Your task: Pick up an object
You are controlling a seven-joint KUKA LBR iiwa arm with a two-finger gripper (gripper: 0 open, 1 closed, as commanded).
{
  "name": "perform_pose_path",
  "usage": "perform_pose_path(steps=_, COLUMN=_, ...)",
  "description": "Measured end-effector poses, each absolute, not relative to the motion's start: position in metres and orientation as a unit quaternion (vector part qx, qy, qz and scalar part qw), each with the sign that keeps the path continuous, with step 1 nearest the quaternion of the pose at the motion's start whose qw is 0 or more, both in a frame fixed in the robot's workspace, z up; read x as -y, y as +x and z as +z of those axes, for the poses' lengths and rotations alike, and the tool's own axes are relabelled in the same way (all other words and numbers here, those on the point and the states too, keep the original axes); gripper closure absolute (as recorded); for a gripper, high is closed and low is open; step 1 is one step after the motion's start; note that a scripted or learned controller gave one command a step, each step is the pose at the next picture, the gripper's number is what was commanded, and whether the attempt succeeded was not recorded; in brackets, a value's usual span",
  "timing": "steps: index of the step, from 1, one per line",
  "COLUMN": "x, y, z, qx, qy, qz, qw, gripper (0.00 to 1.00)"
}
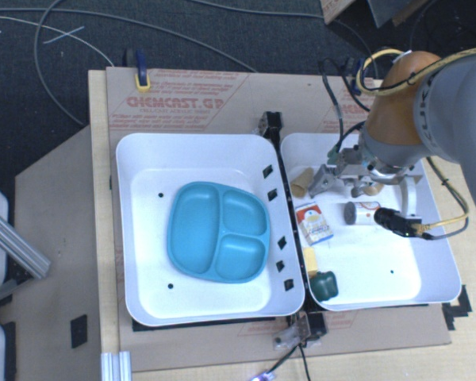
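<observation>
objects for picking lie scattered in the right bin (428, 284), the one under the arm. a small red and white packet (314, 222) rests near that bin's left wall, tilted a little. just above it, close to the divider, sits a tan cork-like piece (301, 183). a dark green block (324, 285) lies at the bin's lower left corner, touching or almost touching the wall. a short grey cylinder (350, 212) stands near the middle of the bin, beside a white and red tube-like item (367, 212) whose shape is hard to make out.

the gripper (357, 182) hangs low over the upper middle of the right bin, with the grey arm (448, 109) and its orange band (395, 105) rising away to the right. whether the claw is spread or pressed together cannot be told from this angle, and nothing can be seen pinched in it.

the left bin (143, 165) holds a blue divided plate (218, 232), lying flat near its centre. both bins sit on a cardboard sheet (182, 94) on the bench.
</observation>
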State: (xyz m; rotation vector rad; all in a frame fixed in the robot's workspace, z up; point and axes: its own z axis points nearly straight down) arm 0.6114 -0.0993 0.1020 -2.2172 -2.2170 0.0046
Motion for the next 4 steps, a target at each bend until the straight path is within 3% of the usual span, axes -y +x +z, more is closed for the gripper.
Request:
perform_pose_path(steps=1, x=0.1, y=0.613, z=0.116, qx=0.707, qy=-0.707, qz=-0.0005, qw=0.001, gripper=1.0)
perform_pose_path(steps=2, x=0.107, y=0.619, z=0.178, qx=0.707, qy=-0.707, qz=-0.002, qw=-0.003, gripper=1.0)
perform_pose_path(steps=3, x=0.107, y=0.62, z=0.21, qx=0.707, qy=-0.707, qz=-0.0014, qw=-0.002, gripper=1.0)
perform_pose_path(steps=4, x=0.049, y=0.61, z=0.207, qx=0.709, qy=-0.706, qz=0.0003, qw=0.002, gripper=1.0)
